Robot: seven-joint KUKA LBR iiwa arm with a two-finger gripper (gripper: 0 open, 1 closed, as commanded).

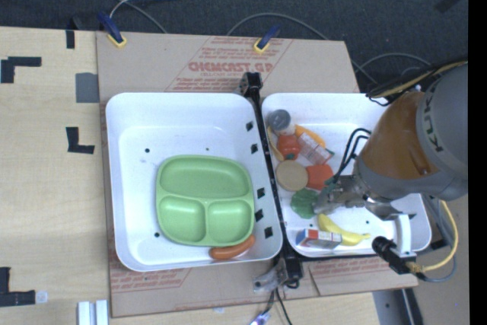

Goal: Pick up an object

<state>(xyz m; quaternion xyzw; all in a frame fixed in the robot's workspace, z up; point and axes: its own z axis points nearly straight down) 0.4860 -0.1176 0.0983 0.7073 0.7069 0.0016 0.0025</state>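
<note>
Camera view: we see the gripper (329,202) low in the right bin (346,104), beside a banana (338,229); its state we cannot tell.

Hand (329,200) fingers blurred; arm (426,141) cut off right.

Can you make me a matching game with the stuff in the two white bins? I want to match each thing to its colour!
Things:
1. tray
2. banana
3. sausage
4. disc

Colours:
A. yellow
B. tan
C. light green
D. orange-red

Pairs: 1-C, 2-A, 3-D, 4-B

The tray and the sausage lie in the left bin. The banana and the disc lie in the right bin, near the gripper.
</note>
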